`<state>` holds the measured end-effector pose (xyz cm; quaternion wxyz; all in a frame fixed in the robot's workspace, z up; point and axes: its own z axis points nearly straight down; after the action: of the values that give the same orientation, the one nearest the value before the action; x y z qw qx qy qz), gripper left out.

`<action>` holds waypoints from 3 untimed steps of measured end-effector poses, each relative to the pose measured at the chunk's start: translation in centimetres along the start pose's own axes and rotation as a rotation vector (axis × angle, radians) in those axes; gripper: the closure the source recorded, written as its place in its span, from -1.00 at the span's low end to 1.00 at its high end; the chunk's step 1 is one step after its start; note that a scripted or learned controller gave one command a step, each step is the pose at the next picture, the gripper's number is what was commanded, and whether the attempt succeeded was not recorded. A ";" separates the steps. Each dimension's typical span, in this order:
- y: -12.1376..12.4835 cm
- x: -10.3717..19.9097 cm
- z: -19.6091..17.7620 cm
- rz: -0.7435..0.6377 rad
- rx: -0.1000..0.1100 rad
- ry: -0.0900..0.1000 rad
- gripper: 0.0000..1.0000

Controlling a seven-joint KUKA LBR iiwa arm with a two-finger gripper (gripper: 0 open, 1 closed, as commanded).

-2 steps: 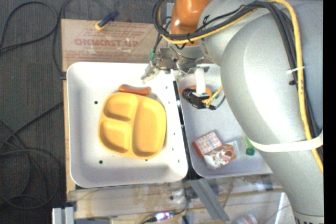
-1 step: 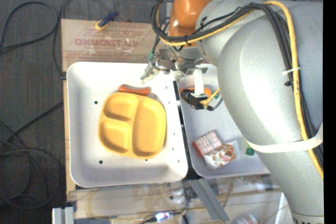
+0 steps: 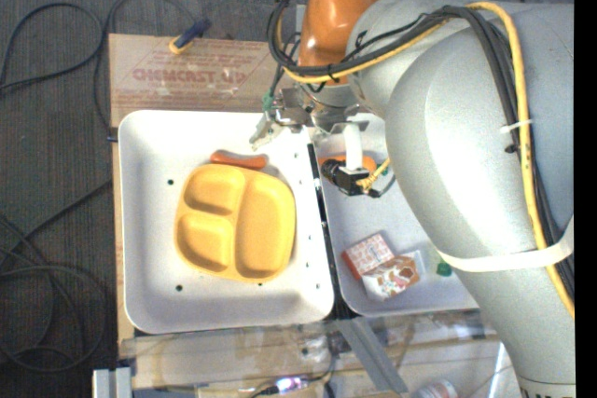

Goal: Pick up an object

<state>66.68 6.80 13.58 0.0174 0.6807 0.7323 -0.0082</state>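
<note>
**Robot claw (image 3: 270, 128) poised at far edge of left bin**

Nearest the camera, in the right bin (image 3: 364, 219): a red-and-white packet (image 3: 381, 264), with a small green piece (image 3: 444, 270) just beside it. Across the divide, in the left bin (image 3: 149, 228): a yellow divided tray (image 3: 238, 224), open side up, filling the middle. Tucked against the tray's far rim, an orange strip (image 3: 239, 160), long axis running left to right along that rim. Just beyond the strip and to its right, over the bin's far edge by the divide: the claw. Impossible to tell how far open, or whether holding anything. Likeliest pick: the orange strip, lying nearer the camera and leftward from the claw, so probably calling for a short shift that way and a grip across its narrow width. Farthest back, a cardboard sheet (image 3: 187, 75) with a small blue-and-yellow object (image 3: 188, 34) at its far edge.
</note>
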 end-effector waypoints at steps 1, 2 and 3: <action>-0.5 0.1 0.2 -0.012 -0.012 -0.003 -1.00; -0.5 0.1 0.3 -0.009 -0.012 -0.004 -1.00; -0.5 0.1 0.3 -0.016 -0.011 -0.003 -1.00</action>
<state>66.20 6.81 13.29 0.0221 0.6746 0.7378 -0.0054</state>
